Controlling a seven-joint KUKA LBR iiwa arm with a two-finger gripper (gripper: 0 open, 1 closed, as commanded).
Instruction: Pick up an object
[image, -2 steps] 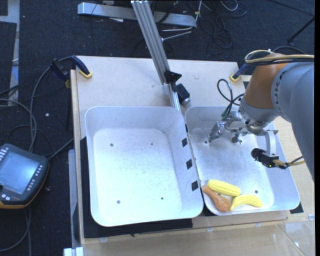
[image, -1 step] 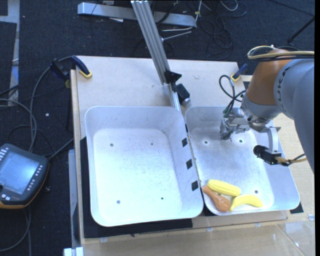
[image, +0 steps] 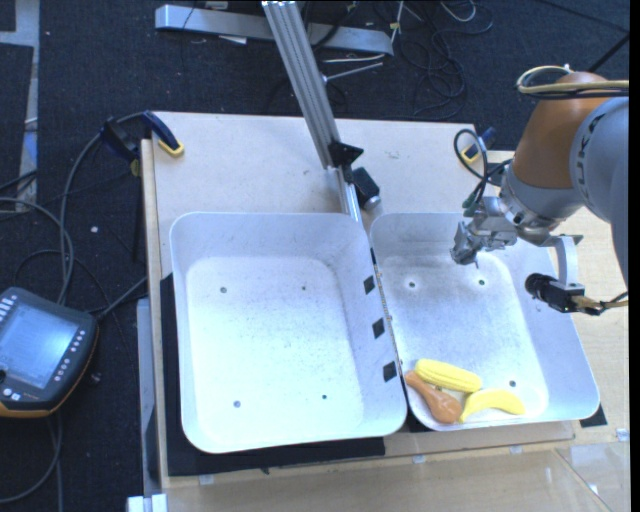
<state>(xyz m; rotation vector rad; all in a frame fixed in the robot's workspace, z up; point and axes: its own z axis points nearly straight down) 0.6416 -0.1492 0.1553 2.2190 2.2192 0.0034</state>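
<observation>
Yellow corn cob lying in the right bin near its front edge, long axis running left to right with a slight downward slant toward the right; just beside it, a yellow banana curving rightward and an orange piece angled from upper left to lower right. Farther back over the same bin, well apart from all three, gripper hanging with nothing between its fingers; open or closed, cannot tell.
</observation>
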